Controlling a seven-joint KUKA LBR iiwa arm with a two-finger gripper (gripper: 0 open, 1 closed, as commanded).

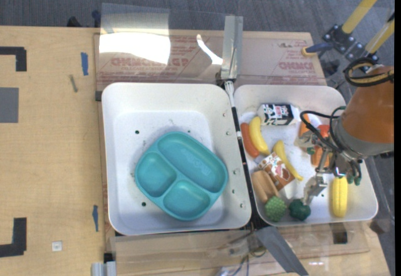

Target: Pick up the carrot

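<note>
The carrot [311,125] is a thin orange piece near the right side of the right bin [313,91]. The arm's wrist partly covers it. My gripper [314,188] hangs low over the bin's front right part, in front of the carrot and apart from it. It sits between a snack packet [279,170] and a yellow corn cob [339,196]. Nothing shows in its grasp. The orange band of the arm [374,119] covers the bin's right rim.
The right bin also holds a black-and-white carton [276,113], an orange-red pepper [254,137], a banana [286,159], a bread roll [263,187] and two green vegetables [276,207] [299,211]. A teal divided plate [182,174] lies in the left bin [125,118].
</note>
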